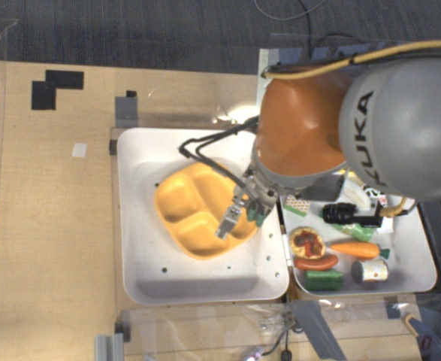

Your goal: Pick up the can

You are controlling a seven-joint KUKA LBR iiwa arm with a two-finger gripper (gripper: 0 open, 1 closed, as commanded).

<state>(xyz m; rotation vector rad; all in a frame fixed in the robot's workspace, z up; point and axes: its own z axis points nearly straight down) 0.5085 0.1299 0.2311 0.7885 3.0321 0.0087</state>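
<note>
1. The left bin (141, 277) sits on the counter (47, 224) and holds a yellow divided tray (190, 205).
2. The gripper (239, 215) hangs over the tray's 3 o'clock edge; whether it is apart or together cannot be told.
3. The right bin (423, 265) holds a pizza slice (308, 241), a carrot (355, 250) and a green pepper (324, 279).
4. The can (372, 271) lies on its side at the right bin's 5 o'clock, just below the carrot, well apart from the gripper.
</note>
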